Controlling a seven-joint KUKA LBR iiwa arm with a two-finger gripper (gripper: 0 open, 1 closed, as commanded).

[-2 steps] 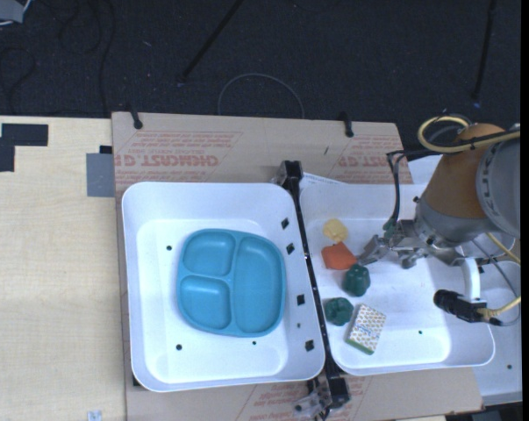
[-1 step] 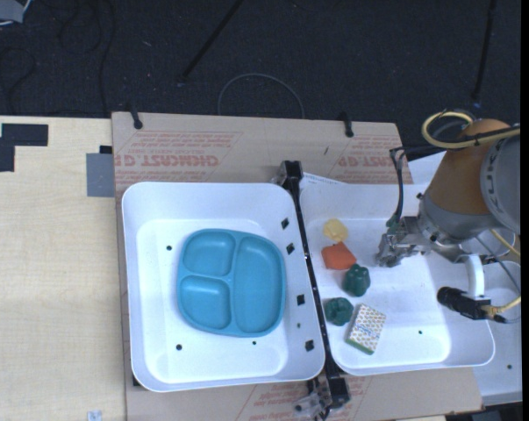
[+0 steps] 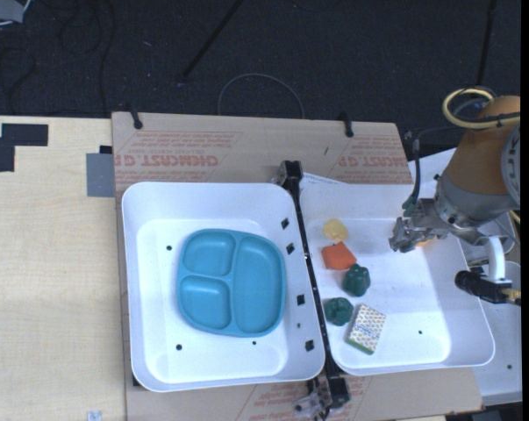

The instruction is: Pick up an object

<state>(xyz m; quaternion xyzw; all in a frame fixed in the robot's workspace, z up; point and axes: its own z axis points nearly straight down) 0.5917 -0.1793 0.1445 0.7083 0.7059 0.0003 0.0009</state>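
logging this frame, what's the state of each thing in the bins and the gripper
blue divided plate: lying flat in the left bin
yellow piece: loose in the right bin
orange block: loose, just below the yellow piece
two dark green pieces: loose, untouched
patterned small box: lying tilted
gripper: low over the right bin, apart from the items

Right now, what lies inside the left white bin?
One light blue plastic divided plate with three compartments lies flat in the left white bin. The bin floor beneath the plate is covered, so anything under it cannot be seen.
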